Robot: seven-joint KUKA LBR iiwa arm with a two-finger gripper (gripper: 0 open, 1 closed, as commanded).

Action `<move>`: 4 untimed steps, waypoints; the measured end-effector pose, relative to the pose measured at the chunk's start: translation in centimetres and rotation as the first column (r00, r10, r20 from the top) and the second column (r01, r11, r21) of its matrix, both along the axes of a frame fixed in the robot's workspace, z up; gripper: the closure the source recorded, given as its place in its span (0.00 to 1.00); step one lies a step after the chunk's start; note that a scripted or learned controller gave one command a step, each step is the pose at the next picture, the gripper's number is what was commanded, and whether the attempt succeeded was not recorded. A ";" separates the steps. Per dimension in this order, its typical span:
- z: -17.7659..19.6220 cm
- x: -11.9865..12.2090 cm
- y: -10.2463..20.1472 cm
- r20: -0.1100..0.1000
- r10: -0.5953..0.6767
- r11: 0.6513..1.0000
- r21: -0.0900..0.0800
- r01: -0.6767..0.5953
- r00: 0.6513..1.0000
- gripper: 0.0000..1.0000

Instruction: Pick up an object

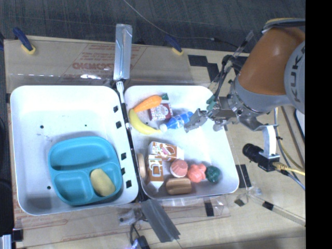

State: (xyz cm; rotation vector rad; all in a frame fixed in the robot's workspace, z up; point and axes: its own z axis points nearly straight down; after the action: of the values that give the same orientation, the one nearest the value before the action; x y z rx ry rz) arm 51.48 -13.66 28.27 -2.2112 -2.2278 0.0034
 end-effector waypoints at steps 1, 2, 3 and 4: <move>-14.4 -1.7 2.4 -0.007 0.031 1.000 0.002 -0.031 1.000 0.00; -13.5 -3.9 3.7 -0.002 -0.093 0.996 0.002 0.093 0.996 0.00; -13.4 -3.9 3.4 0.002 -0.198 0.980 -0.001 0.198 0.980 0.00; -12.5 -3.8 3.4 0.002 -0.193 0.981 -0.001 0.193 0.981 1.00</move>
State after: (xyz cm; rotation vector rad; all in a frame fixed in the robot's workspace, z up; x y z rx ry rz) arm 47.72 -10.21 15.78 -2.4182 -2.0047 0.0018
